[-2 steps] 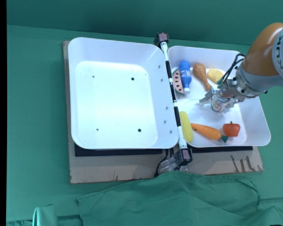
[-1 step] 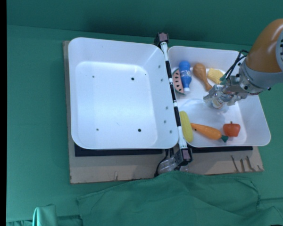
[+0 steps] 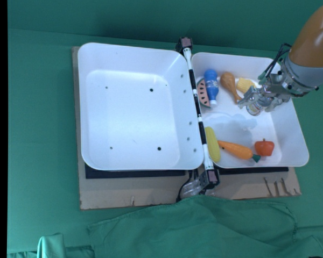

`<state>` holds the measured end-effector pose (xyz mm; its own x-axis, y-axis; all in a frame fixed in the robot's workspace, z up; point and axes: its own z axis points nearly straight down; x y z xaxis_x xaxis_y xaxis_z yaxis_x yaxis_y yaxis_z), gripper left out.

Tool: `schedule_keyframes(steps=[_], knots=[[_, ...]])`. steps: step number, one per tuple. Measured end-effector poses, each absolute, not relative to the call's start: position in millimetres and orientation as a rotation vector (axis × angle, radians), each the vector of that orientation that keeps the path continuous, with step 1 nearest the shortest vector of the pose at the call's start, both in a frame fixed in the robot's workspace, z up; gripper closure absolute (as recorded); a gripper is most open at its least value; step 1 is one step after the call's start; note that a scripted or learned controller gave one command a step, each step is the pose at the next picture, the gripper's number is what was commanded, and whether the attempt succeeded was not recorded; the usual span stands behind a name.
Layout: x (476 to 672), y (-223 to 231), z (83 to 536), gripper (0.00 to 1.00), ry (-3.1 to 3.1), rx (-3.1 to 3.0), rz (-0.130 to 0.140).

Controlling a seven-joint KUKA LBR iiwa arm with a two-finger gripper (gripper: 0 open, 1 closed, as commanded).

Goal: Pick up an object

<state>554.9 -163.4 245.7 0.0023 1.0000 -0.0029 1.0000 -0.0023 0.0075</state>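
The right bin (image 3: pixel 297 144) holds several toys. A blue bottle (image 3: pixel 211 85) lies next to a watermelon slice (image 3: pixel 203 93) near the divider. A brown drumstick (image 3: pixel 229 85) and a yellow piece (image 3: pixel 244 83) sit further right. Along the front lie a yellow corn cob (image 3: pixel 212 144), an orange carrot (image 3: pixel 236 150) and a red pepper (image 3: pixel 264 147). My gripper (image 3: pixel 257 104) hangs low over the middle right of this bin, just right of the drumstick and below the yellow piece. A small greyish shape shows at its tip, too unclear to name.
The left bin (image 3: pixel 97 58) stands beside the right one, with a black-and-white rail (image 3: pixel 196 106) between them. Both rest on a cardboard sheet (image 3: pixel 124 198). Crumpled green cloth (image 3: pixel 204 230) lies at the front. A faint translucent shape (image 3: pixel 239 123) sits mid-bin.
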Motion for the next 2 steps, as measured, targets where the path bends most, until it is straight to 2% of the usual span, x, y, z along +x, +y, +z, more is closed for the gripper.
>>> schedule_keyframes(steps=[2], knots=[[552.6,-162.7,337.5,1.00,2.211,2.217,0.007]])
